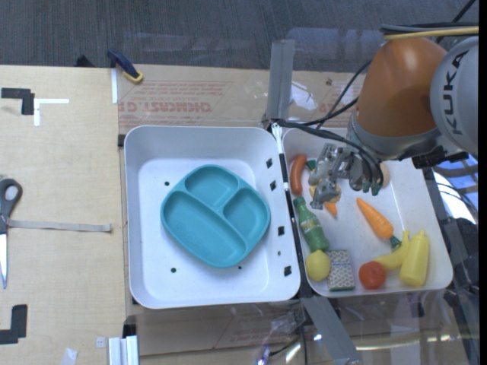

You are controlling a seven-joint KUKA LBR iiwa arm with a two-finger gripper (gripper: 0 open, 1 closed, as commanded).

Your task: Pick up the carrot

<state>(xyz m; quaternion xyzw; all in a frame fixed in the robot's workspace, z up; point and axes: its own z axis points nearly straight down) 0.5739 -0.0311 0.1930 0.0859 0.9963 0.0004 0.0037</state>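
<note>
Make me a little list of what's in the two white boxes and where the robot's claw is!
left bin: blue divided plate
right bin: carrot, green bottle, lemon, sponge, tomato, yellow bottle, red-orange sausage
gripper: over the right bin, left of the carrot
carrot held: no, lying on the bin floor

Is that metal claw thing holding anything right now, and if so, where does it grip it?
Cannot be told. The tool hangs in the right white bin, apart from the orange carrot.
</note>
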